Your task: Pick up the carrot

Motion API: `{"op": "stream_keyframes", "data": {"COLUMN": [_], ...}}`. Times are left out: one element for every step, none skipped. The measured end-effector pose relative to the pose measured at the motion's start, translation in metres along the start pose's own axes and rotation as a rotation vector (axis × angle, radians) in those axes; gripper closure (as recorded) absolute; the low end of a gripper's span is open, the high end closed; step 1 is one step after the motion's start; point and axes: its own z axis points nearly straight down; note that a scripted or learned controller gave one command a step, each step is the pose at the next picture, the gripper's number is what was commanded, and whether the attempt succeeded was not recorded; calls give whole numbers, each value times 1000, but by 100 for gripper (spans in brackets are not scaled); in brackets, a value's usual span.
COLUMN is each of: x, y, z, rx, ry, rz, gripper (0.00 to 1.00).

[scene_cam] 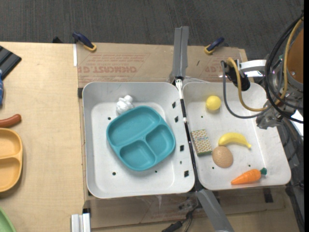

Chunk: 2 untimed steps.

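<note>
The carrot [247, 176] is orange with a green stub at its right end. It lies flat in the near right corner of the right bin [241, 120], close to the front rim. The arm [282, 88] comes in at the right edge, hung with black and yellow cables. Its grey lower end sits over the bin's right rim, well behind and to the right of the carrot. Nothing touches the carrot.
The right bin also holds a brown egg [222, 156] just left of the carrot, a banana [234, 140], a lemon [213, 103] and a patterned block [201, 141]. A teal divided plate [140, 137] and a white crumpled lump [124, 103] lie in the left bin.
</note>
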Motion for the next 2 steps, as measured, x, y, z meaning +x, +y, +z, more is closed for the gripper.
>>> {"op": "stream_keyframes", "data": {"x": [54, 90], "y": [-16, -56], "z": [73, 115], "rx": [-1, -1], "ry": [-4, -4], "rz": [-3, 33], "gripper": [100, 100]}}
